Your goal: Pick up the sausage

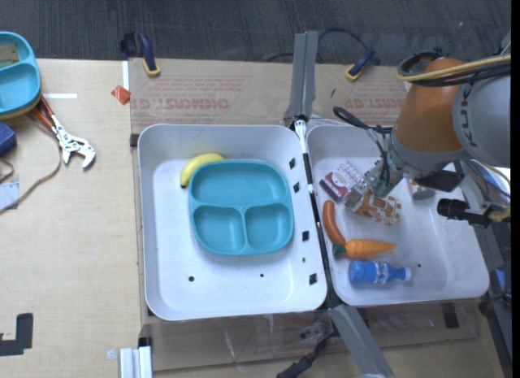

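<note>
The sausage, reddish-brown and short, lies along the left wall of the right bin, pointing toward the front. My gripper hangs low over the middle of that bin, above a pile of snack packets, to the right of and slightly behind the sausage. Nothing shows the sausage touching the gripper; it rests on the bin floor.
An orange carrot lies just in front of the sausage, and a blue bottle nearer the front wall. A wrapped packet sits behind the sausage. The left bin holds a teal divided plate and a banana.
</note>
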Controlling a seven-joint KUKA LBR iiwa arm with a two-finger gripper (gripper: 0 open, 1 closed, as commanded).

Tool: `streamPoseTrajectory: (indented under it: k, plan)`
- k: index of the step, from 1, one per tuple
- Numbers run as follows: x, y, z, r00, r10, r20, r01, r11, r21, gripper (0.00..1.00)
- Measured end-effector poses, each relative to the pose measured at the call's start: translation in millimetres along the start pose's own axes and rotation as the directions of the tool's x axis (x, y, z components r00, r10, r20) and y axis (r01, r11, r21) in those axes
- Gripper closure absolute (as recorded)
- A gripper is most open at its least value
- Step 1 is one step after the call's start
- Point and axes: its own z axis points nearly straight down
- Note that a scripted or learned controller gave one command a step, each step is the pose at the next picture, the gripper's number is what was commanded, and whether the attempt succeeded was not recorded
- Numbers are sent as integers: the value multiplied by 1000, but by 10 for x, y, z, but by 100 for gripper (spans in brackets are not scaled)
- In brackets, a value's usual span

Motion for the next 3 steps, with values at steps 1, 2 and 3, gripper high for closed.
streamPoseTrajectory:
  k: [1, 2, 3]
  plan:
    - [-16, -1, -104, 1000, 4, 3, -4, 1000, -3, 100]
    - [-29, -6, -198, 1000, 8, 5, -8, 1000, -4, 100]
    - [96, -91, 14, 1000, 21, -3, -21, 1000, 2, 100]
